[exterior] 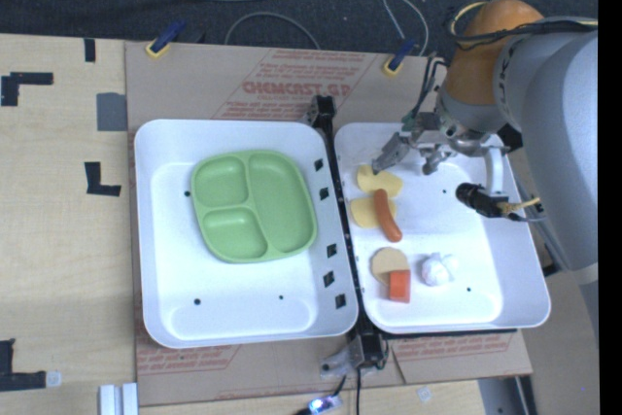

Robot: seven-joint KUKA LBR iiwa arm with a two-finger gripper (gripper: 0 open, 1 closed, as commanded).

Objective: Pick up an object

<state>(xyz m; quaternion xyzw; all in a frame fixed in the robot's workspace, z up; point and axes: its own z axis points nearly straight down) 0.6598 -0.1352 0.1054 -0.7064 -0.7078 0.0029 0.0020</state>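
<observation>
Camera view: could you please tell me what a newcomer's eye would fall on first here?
Probably the green divided plate, lying alone in the left bin. Next, the grey arm with its orange band, reaching in from the right, its gripper hovering over the far end of the right bin. Below it lie small food pieces, among them a sausage.

Grey arm (pixel 544 102), jaws spread, empty.
</observation>
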